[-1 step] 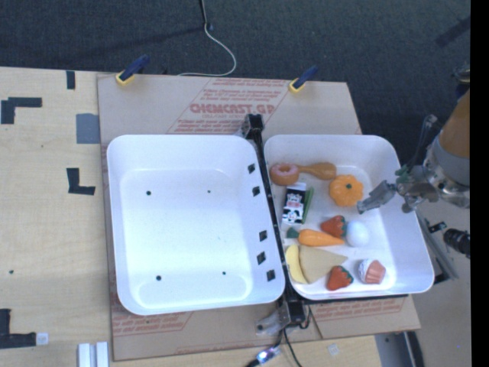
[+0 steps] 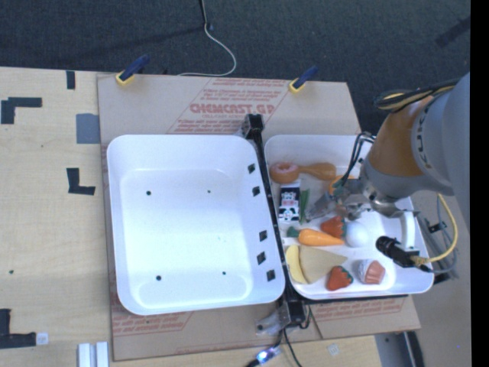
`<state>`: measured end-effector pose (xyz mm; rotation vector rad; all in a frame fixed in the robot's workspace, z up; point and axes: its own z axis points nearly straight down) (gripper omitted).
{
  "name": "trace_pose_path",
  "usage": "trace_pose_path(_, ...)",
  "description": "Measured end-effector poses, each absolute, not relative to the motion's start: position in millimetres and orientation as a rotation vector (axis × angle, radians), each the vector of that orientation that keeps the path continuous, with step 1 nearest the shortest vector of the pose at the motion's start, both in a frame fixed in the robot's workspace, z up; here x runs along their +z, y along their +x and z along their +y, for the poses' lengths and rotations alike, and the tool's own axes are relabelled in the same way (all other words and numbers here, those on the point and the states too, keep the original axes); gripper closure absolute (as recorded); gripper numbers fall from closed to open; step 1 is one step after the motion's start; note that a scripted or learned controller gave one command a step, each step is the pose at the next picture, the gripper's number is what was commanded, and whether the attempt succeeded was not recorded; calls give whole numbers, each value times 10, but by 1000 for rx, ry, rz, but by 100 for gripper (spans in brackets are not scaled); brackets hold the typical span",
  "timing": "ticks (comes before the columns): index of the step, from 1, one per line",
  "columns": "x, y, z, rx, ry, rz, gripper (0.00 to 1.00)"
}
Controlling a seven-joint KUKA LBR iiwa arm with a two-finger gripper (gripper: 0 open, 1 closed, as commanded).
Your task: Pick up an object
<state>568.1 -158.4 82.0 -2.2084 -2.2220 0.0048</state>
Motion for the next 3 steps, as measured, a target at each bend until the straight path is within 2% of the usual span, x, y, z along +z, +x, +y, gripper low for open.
trace_pose_path(1,843,6151,-1270,16,-2224,-2231,0)
trace_pose_path(2,838,6691,-1295,6,-2216,-2226,0)
trace_pose_path(3,838,6685,-1902,-1,-2213,-2222,0)
